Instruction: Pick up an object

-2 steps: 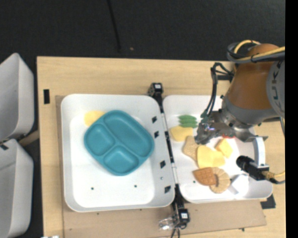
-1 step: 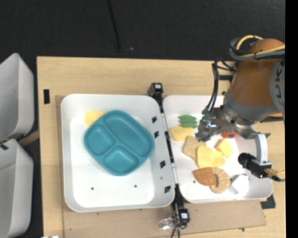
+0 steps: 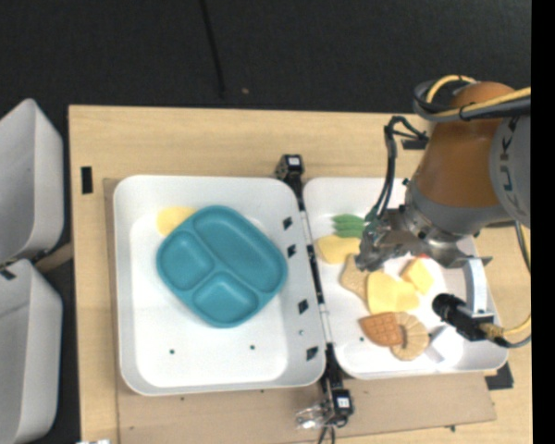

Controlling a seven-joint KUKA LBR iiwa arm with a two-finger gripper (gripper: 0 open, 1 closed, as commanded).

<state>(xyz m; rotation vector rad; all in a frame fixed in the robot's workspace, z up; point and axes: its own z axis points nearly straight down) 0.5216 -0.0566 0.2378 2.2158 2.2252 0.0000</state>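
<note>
Across the bench (image 3: 213, 137) sit two shallow white bins side by side. Largest of the contents is the blue divided tray (image 3: 222, 264), lying a little tilted in the left bin (image 3: 134, 340) with a yellow piece (image 3: 171, 217) peeking out at its far left corner. On the right, the arm (image 3: 462, 160) with its orange band hangs over the right bin (image 3: 351, 363), and the gripper (image 3: 377, 245) is down among a heap of small play-food pieces near that bin's middle. Whether it is open or closed I cannot tell, since the wrist hides its tips.

Candidates for picking lie close together: a flat yellow piece (image 3: 390, 294) just near of the gripper, a pale yellow one (image 3: 336, 249) to its left, a brown ridged piece (image 3: 395, 331) at the near edge, and a small green item (image 3: 350, 222) on the far side.

To do this step well, I judge the gripper should settle on one piece rather than straddle two, close squarely across a narrow edge, and lift straight up, because the overlapping pieces could slip or drag a neighbour along.
</note>
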